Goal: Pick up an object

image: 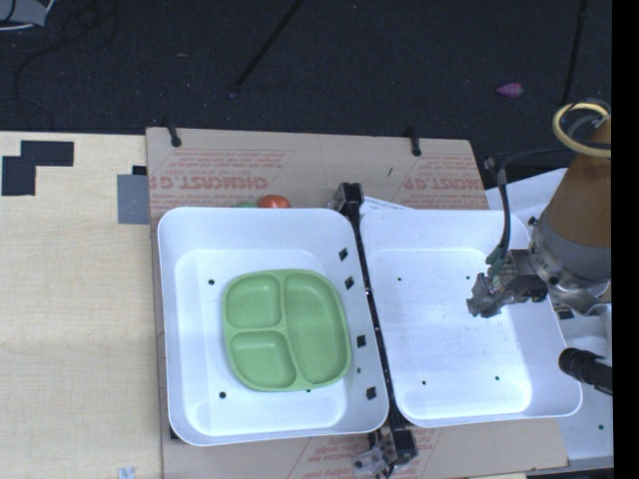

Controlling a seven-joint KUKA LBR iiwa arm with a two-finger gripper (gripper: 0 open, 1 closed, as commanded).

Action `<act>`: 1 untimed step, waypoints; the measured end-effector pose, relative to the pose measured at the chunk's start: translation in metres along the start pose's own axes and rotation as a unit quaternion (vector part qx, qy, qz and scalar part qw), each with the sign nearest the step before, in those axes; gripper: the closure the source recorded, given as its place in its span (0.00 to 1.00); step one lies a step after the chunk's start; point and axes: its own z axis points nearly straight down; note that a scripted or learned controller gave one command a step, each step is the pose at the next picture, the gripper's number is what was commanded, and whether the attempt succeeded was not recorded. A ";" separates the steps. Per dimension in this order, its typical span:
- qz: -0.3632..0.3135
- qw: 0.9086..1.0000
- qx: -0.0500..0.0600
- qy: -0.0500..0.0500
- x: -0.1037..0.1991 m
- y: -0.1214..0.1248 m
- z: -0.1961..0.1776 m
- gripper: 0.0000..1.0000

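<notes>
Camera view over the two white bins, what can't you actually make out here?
- Gripper, over the right white bin: dark and small; finger state unreadable.
- Small red-orange round object behind the left white bin: the bin's rim hides its lower part; identity unclear.
- Grey arm: cut off by the right edge.
- Green three-compartment plastic plate: any contents too faint to confirm.

- the arm (584, 208) is cut off by the right edge, so its upper part is out of view.
- the gripper (486, 299) is dark and small; its fingers are too unclear to read.
- a red object (273, 203) and something green beside it are half hidden behind the left bin (190, 267) rim.
</notes>
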 end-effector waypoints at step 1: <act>0.000 1.000 -0.001 0.000 0.041 0.005 0.007 1.00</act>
